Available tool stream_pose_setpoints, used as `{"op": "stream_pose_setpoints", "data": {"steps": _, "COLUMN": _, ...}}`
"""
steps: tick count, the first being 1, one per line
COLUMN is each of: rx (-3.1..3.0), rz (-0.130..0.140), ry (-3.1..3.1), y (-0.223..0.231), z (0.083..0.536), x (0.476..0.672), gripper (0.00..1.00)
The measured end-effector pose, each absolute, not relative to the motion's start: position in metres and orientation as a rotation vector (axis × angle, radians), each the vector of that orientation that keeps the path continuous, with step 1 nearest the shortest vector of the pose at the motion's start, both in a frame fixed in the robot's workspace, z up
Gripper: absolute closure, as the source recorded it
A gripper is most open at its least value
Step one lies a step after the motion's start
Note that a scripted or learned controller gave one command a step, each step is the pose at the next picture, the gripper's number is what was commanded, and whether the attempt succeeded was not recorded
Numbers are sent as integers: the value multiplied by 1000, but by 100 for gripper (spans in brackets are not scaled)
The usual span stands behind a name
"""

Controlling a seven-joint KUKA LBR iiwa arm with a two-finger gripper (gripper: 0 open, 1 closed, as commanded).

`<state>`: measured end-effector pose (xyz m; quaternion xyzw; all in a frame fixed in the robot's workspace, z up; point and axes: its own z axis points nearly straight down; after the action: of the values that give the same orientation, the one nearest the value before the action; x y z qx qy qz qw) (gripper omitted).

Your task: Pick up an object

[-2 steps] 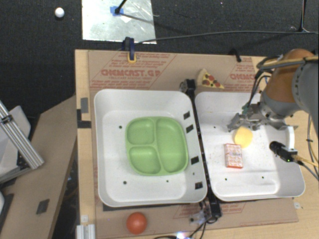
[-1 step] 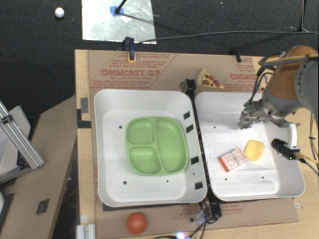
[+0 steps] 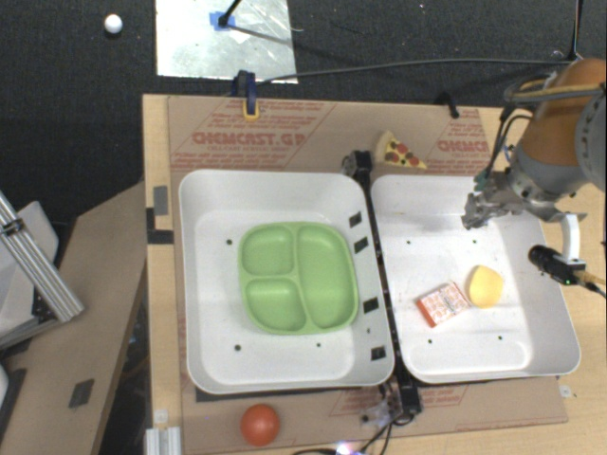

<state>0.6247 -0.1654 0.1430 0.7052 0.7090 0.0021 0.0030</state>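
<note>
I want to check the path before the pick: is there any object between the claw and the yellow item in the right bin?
Nothing visible is in the way. The claw hangs over the right bin's back part, and bare white floor lies between it and the yellow item. The red-and-white packet lies beside that item, on its left.

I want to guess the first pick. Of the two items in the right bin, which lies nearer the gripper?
The yellow item. It sits right of the red-and-white packet and higher in the view, closer to the gripper.

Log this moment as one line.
hand over right bin, nothing seen held | lemon, red packet in bin | green tray left bin
</note>
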Motion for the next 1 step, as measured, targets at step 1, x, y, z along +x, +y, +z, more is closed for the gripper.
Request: {"op": "stream_pose_setpoints", "data": {"steps": 1, "rx": 2209, "rz": 8, "ry": 2224, "y": -156, "z": 203, "x": 630, "gripper": 100}}
